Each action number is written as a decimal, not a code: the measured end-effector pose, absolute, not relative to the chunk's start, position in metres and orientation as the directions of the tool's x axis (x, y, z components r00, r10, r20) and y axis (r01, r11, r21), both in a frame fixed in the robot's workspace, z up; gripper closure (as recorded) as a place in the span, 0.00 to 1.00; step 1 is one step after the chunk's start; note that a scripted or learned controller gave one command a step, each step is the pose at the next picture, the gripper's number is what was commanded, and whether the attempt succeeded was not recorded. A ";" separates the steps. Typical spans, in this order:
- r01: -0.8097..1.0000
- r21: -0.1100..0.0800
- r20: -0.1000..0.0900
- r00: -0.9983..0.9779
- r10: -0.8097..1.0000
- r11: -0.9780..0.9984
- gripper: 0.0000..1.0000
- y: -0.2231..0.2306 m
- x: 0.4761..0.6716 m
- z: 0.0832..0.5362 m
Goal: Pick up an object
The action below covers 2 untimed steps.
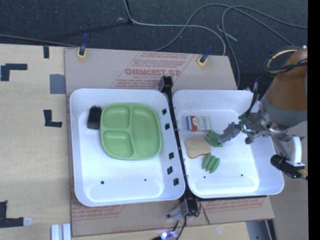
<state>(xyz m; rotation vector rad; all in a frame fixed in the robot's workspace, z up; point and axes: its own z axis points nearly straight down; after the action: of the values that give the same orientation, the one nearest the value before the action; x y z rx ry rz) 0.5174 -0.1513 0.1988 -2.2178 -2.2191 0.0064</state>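
On the bench, two shallow white bins sit side by side on a sheet of printed cardboard (150,66) held by two yellow clamps at its far edge. Leftmost, the left bin (85,184) holds a small black block (94,117) lying just beside, perhaps touching, the left rim of a green divided plate (131,131) with three compartments, all of them bare. Black clips run down the seam where the two bins meet. Past it, the right bin (260,184) carries a small white carton with red and blue print (198,123) near its far left part, a tan slice shaped like bread (197,147) just below that, and a green ridged toy vegetable (211,163) at the slice's lower right corner. Another green piece (214,138) lies at the slice's upper right, directly under the gripper (226,134), whose tips reach it; whether the fingers are spread or closed around it cannot be told. Further right, the grey arm with its orange band (290,79) leans over the bin's right rim
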 end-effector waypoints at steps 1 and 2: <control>1.000 -0.009 0.002 -0.001 1.000 0.001 0.00 -0.148 0.512 0.135; 1.000 0.001 -0.002 -0.001 1.000 0.001 0.00 -0.148 0.513 0.083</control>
<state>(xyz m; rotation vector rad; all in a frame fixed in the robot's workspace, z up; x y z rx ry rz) 0.5126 -0.1478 0.0829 -2.2218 -2.2236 0.0017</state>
